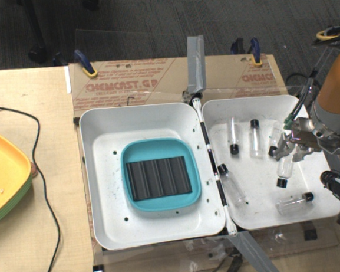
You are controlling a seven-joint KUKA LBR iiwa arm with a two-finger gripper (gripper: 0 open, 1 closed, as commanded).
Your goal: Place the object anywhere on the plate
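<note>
In the camera view, a teal rectangular plate (160, 176) with a dark ribbed centre is seen lying in the middle of the left white bin (99, 168); several clear plastic vials with black caps are scattered across the right white bin (247, 211), one (233, 138) near the upper left, another (254, 135) just beside it, one (294, 202) near the lower right corner; the grey arm's gripper (289, 144) is poised over the right side of that bin, just above a further vial (284, 173); whether anything is held there cannot be told.
</note>
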